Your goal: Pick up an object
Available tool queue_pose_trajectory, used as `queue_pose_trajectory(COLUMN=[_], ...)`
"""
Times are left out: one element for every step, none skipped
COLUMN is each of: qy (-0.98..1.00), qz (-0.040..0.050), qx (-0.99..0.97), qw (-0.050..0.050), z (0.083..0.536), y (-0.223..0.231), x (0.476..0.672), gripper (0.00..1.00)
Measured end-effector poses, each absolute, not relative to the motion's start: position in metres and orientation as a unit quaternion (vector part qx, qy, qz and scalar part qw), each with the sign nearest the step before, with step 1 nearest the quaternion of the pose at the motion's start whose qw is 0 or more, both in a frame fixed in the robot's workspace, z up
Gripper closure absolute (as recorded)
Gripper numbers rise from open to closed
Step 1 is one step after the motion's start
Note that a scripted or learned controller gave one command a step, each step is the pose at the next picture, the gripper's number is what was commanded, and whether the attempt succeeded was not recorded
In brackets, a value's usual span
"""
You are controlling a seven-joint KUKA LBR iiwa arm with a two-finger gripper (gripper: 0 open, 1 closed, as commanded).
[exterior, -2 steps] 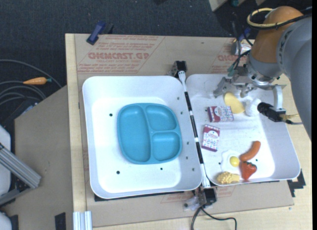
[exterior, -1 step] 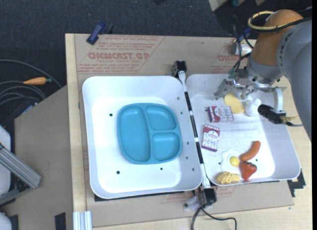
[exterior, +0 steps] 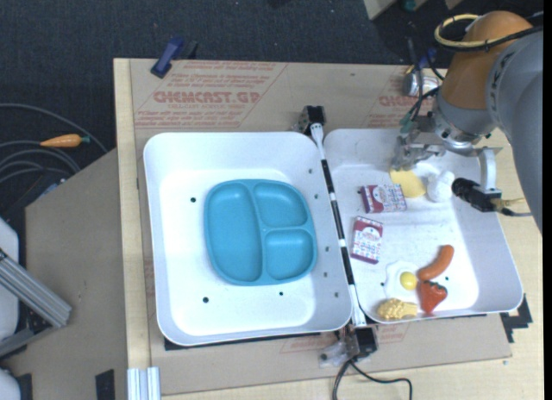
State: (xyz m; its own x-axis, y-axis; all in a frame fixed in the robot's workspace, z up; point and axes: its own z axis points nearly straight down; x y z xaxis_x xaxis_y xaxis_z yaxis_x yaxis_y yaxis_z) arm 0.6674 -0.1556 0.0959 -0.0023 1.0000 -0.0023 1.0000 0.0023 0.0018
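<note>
Right bin (exterior: 496,243) cluttered with toys; blue tray (exterior: 259,230) bare.

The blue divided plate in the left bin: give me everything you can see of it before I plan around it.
The blue divided plate is a light blue, smooth, plastic-looking tray with rounded corners and three compartments: one long section on its left side and two smaller ones on its right. It lies flat and right side up, turned slightly askew, near the middle of the left bin. All three compartments look bare. It rests on the bin floor, with white floor showing all round it, clear of the walls. Nothing else touches it.
</note>
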Motion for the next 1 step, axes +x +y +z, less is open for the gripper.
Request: queue_pose_trajectory(qy=[0.708], qz=[-0.0004], qx=[0.706], qw=[0.001], z=[0.0956], y=[-0.1553], x=[0.6673], gripper=[0.00])
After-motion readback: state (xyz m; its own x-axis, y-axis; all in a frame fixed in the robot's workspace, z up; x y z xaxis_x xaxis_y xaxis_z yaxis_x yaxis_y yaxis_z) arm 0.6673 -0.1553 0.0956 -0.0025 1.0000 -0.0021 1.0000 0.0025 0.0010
